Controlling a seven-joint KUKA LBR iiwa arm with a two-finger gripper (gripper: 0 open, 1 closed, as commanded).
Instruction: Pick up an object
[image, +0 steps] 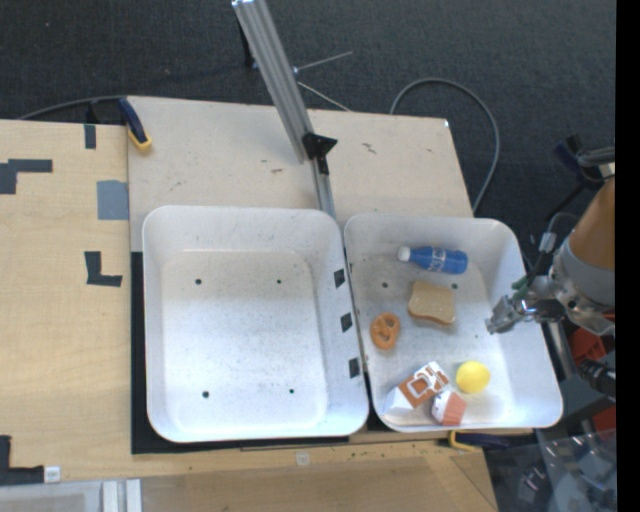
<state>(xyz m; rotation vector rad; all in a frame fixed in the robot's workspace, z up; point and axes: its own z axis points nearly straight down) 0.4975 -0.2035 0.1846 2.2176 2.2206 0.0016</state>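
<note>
The right bin (500, 243) holds a blue bottle with a white cap (436, 260), a slice of toast (432, 303), a small brown pretzel (385, 329), a yellow ball (473, 377) and an orange-and-white carton (427, 388). My gripper (503, 316) hangs at the right rim of this bin, just right of the toast and above the yellow ball. Nothing shows in its grasp.
The left bin (160, 300) sits beside the right one on the wooden bench. A slanted metal pole (283, 80) stands behind the bins. A yellow-and-blue clamp (134, 125) lies at the bench's back left. Cables run on the floor at the back right.
</note>
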